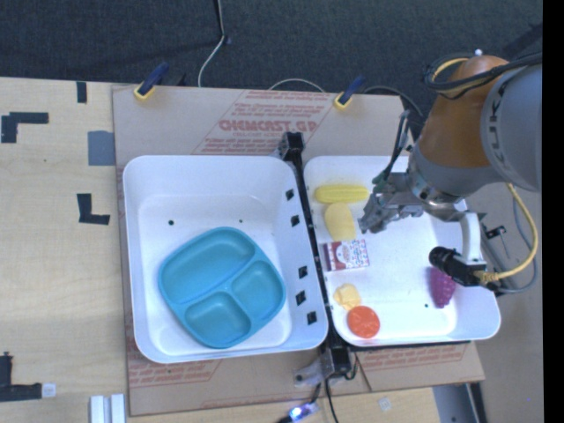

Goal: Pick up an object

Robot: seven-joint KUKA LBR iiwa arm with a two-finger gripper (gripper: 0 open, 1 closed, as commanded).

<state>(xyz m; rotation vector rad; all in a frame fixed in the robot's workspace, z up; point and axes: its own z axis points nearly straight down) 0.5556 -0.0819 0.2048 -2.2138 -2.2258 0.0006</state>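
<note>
The right bin point(401, 328) holds a yellow corn cob point(340, 193) at its far left, a pale yellow block point(339, 221) just below it, a red-and-white carton point(345, 256), a small yellow-orange piece point(346, 295), an orange tomato-like ball point(363, 322) and a purple eggplant point(441, 287) at the right. My gripper point(373, 219) hangs over the upper middle of this bin, just right of the yellow block and the corn. Nothing is seen between its fingers.
The left bin point(145, 183) holds a blue divided plate point(222, 285). A black divider point(304, 227) runs between the bins. The arm's orange band point(458, 113) and grey body cover the right bin's far right corner. Cables hang near the right rim point(493, 276).
</note>
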